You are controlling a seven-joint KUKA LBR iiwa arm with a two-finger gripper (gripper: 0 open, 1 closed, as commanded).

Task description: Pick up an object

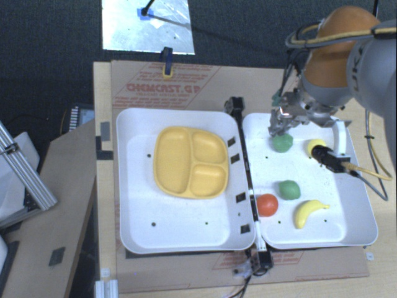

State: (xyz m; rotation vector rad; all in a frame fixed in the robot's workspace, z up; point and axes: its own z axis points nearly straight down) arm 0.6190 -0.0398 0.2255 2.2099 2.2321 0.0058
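Gripper (280, 128) hangs low over the far left corner of the right bin (356, 228), directly above a green ball (282, 143) that lies on the bin floor close to the far wall and near the seam shared with the left bin (133, 228). Its lower end meets the top of that ball in the view, but whether the two touch or only overlap cannot be told. Whether the claw is released or clenched cannot be told either, since its tip is blurred. The grey arm (372, 73) with its orange band (338, 42) comes in over the right bin's far right corner. A second green ball (289, 189) sits near the middle of the right bin, well apart from the first. A red ball (267, 205) lies by the left wall of that bin, just beside the second green ball. A yellow banana (308, 212) lies curved toward the near edge, just beside the second green ball on its near side. In the left bin a yellow plate (189, 162) with three compartments rests flat around the middle, a little toward the far edge. Both bins stand on a brown cardboard sheet (173, 82) with red print
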